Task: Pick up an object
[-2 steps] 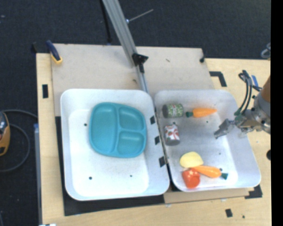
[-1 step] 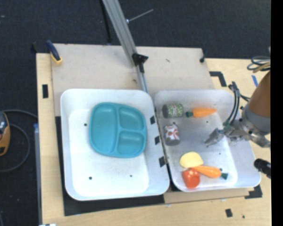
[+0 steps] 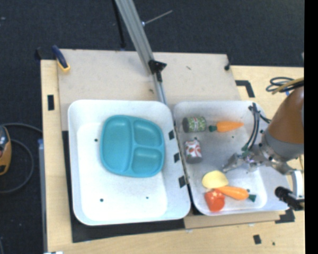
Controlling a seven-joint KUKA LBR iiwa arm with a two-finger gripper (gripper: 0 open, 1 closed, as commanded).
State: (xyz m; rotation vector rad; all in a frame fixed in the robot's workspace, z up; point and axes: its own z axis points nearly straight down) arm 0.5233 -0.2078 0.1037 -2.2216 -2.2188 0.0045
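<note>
The right bin [image 3: 230, 108] holds several small objects. A green can [image 3: 195, 124] lies beside an orange carrot [image 3: 228, 126] near the far wall. A small red-and-white can [image 3: 193, 150] sits below them. Near the front lie a yellow lemon [image 3: 214, 179], a second carrot [image 3: 234, 192] and a red pepper [image 3: 214, 200]. My gripper [image 3: 239, 164] hangs low over the bin's right middle, just up and right of the lemon, on a bare patch of floor. I see nothing in it.
The left bin [image 3: 85, 194] carries a blue divided plate [image 3: 132, 145]. A grey metal bar [image 3: 135, 30] slants in from the top toward the gap between the bins. The arm's orange band [image 3: 289, 118] stands over the right bin's right wall.
</note>
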